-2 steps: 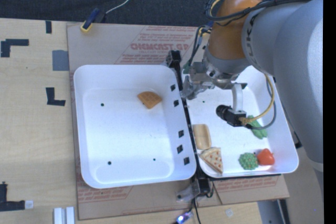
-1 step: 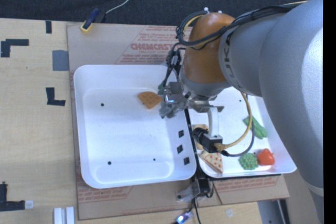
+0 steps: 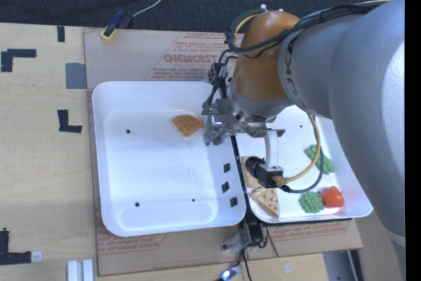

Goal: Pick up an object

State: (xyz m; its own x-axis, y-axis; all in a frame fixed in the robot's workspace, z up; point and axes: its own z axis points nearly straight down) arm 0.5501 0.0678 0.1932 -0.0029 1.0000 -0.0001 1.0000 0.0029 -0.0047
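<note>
No pick shows yet: the flat tan waffle-like piece (image 3: 187, 124) lies loose in the left white bin (image 3: 112, 148), while the pincer (image 3: 216, 131), whose grip I cannot tell, sits just beside it

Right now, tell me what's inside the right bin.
Right bin holds a pizza slice, broccoli, a red piece and a green piece; the arm covers the rest.
</note>
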